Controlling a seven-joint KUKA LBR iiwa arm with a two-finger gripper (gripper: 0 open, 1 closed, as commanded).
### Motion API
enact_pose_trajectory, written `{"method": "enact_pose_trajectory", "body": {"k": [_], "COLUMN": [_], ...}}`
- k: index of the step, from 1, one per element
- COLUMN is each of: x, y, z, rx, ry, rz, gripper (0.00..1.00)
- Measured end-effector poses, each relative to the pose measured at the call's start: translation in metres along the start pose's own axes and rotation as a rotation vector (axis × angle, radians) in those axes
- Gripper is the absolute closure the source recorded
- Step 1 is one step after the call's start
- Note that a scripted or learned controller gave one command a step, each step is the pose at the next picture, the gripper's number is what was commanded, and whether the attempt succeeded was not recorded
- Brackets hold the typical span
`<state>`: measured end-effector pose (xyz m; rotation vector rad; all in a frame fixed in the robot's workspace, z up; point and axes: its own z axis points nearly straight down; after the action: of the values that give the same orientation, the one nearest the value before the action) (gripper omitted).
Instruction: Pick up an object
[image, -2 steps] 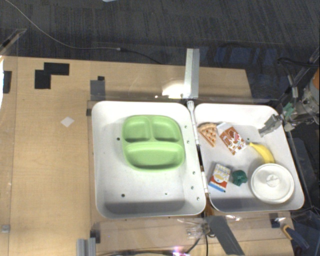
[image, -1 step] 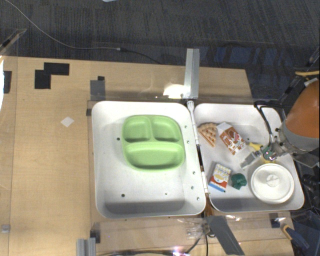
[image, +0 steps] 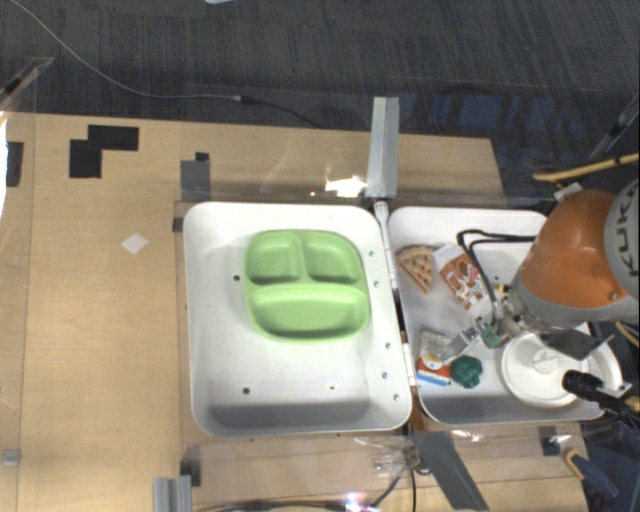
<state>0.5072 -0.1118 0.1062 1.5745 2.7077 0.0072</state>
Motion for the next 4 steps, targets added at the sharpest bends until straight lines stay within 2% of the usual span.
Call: {"method": "enact_pose_trajectory", "body": {"k": [1,2,3,4], "x": [-0.039,-0.04,-0.112,-0.112], "y": [0.076,0.078,0.075,0.075], "z": [-0.019,-0.031,-0.045,-0.045], "rx": [0.003,-0.002,0.003,0.003], "ry": [0.002,-0.002,-0.001,0.0], "rz": [0.046,0.044,0.248,0.247], "gripper": [0.0,1.0,1.0,0.0]}}
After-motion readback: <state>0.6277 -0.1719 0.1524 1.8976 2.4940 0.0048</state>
